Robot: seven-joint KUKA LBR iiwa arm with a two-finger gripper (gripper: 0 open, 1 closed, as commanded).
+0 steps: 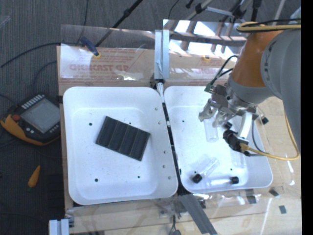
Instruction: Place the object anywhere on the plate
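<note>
Bin divider betw bins; room around dark plate.

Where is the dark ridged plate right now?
The dark ridged plate lies flat, slightly angled, in the middle of the left bin, away from the gripper over the right bin.

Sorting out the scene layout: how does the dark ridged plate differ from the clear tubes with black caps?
The dark ridged plate is flat, opaque and rectangular; the clear capped tubes are slender and see-through. The plate lies alone in the left bin; the tubes lie in the right bin, near its front edge, below the gripper. Both rest on white bin floors.
</note>
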